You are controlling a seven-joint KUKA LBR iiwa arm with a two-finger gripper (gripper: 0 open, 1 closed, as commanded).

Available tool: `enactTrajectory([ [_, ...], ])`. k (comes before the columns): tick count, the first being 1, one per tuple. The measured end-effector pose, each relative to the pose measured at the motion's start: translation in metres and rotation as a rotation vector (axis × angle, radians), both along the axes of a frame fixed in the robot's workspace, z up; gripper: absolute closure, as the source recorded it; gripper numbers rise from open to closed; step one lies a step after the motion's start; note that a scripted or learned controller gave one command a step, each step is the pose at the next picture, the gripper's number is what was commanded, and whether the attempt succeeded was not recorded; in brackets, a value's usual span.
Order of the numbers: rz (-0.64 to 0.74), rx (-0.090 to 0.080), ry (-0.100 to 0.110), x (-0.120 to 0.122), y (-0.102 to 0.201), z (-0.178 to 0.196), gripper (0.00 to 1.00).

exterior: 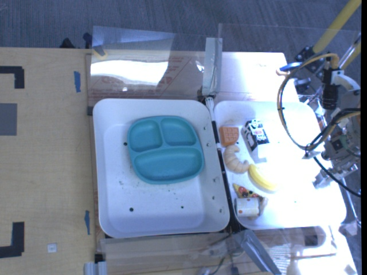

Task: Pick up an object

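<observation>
Glare washes out the right bin (298,208), blurring its rim; the pincer (330,173) at the right edge is tangled in cables, its state impossible to tell; the yellow banana (261,178) lies in that bin's left part, just beside the pale shrimp (235,160); a blue divided plate (165,149) sits in the left bin (114,205).

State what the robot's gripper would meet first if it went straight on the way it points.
Probably the bare floor of the right-hand shallow white bin; the grey arm's gripper seems to point down there, apart from the yellow plastic banana, though glare leaves depth unclear.
</observation>
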State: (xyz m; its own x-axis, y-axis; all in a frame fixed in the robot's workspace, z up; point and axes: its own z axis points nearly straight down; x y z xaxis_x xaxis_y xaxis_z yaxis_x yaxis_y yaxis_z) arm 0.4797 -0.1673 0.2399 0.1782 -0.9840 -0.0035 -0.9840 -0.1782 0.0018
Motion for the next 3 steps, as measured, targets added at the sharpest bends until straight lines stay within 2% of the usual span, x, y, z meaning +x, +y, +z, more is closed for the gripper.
enactTrajectory([
  [1,0.417,0.0,-0.002,0.001,0.015,-0.016,1.0],
  [2,1.193,0.0,-0.009,0.001,0.054,-0.022,1.0],
  [3,0.706,0.003,-0.002,0.021,0.116,-0.047,1.0],
])
